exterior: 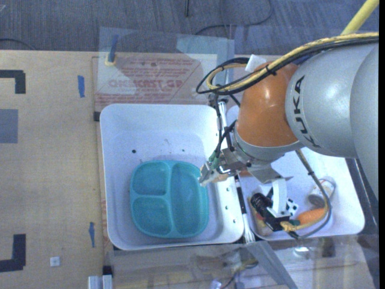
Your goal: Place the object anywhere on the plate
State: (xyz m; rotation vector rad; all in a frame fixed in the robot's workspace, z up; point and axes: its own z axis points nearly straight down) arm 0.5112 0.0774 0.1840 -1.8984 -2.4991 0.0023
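Clerk: Plate, teal plastic, rounded-square, three compartments (170, 198). It lay flat in the front half of the left shallow white bin (150, 131), camera view. It bore nothing, so the task was not yet done.

Checker: Arm entry?

Clerk: Grey arm (337, 95) with orange band (264, 110), extended in from the view's right. Gripper (209, 172) hung over the wall between the two bins, just beside the plate's upper right corner. Whether it was apart or together could not be told, as the wrist hid it. A small pale-green scrap showed at its tip, too small to name, so no hold was logged.

Checker: And the object?

Clerk: Likeliest candidate was an orange tapered piece, carrot-shaped, plastic by the look (311, 217). It lay at the front of the right shallow white bin (348, 212), well apart from the gripper, toward the view's lower right. Its long axis ran roughly across the view, slightly raised at the right end.

Checker: So which relation mattered?

Clerk: Judgement only. The plate and the candidate sat on opposite sides of the gripper. If the scrap was the object, the plate was a short move toward the view's lower left. If the orange piece was, the gripper had to cross the wall into the right bin first and close across the piece's short axis.
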